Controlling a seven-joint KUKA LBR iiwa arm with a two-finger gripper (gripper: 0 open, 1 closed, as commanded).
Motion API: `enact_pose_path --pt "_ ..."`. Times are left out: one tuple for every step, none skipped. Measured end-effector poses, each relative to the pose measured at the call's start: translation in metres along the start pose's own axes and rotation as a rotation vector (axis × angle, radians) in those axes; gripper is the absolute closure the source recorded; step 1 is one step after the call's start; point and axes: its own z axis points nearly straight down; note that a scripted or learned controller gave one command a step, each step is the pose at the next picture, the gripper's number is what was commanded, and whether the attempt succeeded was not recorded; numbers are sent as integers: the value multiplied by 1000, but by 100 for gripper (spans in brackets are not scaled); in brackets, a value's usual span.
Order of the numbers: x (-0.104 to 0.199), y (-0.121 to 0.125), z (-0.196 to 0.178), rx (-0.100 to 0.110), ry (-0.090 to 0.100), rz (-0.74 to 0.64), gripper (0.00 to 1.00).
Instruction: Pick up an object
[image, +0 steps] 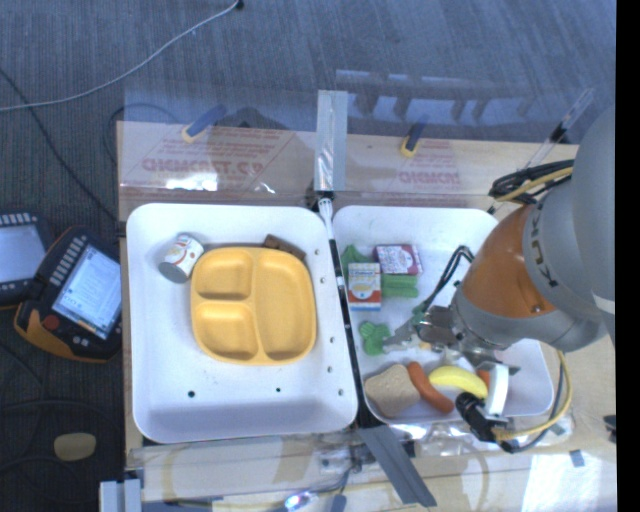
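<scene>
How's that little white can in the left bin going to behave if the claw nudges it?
The white can lies tilted against the yellow tray, so a nudge will probably roll it along the tray's edge. Its round, smooth-looking side may slip between fingers. It looks small, so likely light and easy to knock away.

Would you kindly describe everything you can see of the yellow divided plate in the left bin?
The yellow divided plate looks like matte plastic, a rounded square with three compartments: two smaller ones stacked on its left and one long one on its right. It lies flat, face up, slightly rotated, near the middle of the left bin. A small white cup on its side rests at its upper left corner, and a dark brown object peeks out at its top edge.
</scene>
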Motion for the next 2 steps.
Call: enact_pose_path --pt "-2 0 0 3 2 -25 0" --pt "-1 0 0 2 2 -24 0"
